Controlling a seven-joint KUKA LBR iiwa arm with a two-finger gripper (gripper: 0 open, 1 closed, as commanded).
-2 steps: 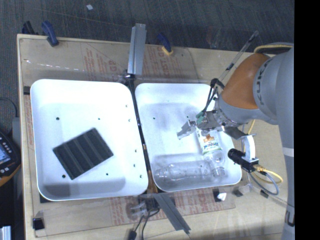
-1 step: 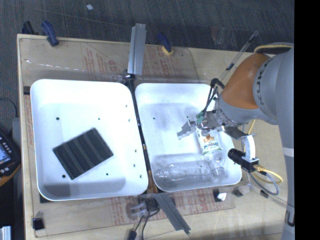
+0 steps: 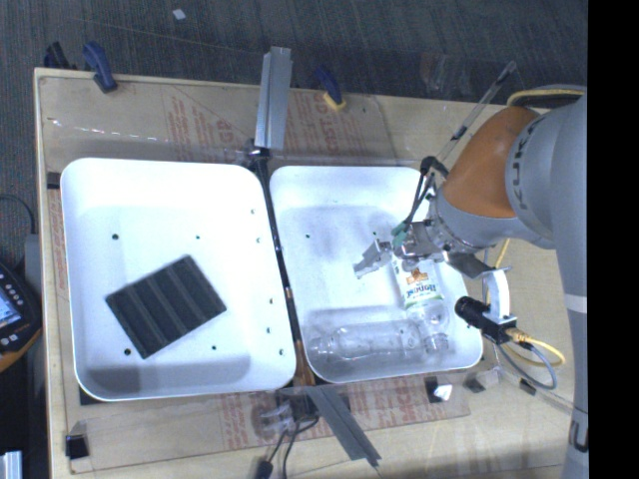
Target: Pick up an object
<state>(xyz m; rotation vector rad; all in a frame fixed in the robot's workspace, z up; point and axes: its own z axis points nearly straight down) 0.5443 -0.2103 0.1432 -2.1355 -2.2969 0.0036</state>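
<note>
Over the right bin: gripper, fingers spread, nothing between them. Just beside it, small labelled bottle; clear bottle along the near wall. Left bin: dark ribbed pad. Step judged: approach. Next: descend, centre on the labelled bottle, close.

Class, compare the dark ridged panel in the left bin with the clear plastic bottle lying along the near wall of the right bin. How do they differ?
The ridged panel is dark and opaque; the clear bottle is see-through. The panel is a flat slab with ribs, while the bottle is rounded and long. The panel lies at a slant in the left bin; the bottle lies roughly along the near wall of the right bin. Both rest on white bin floors, apart from the gripper.
</note>
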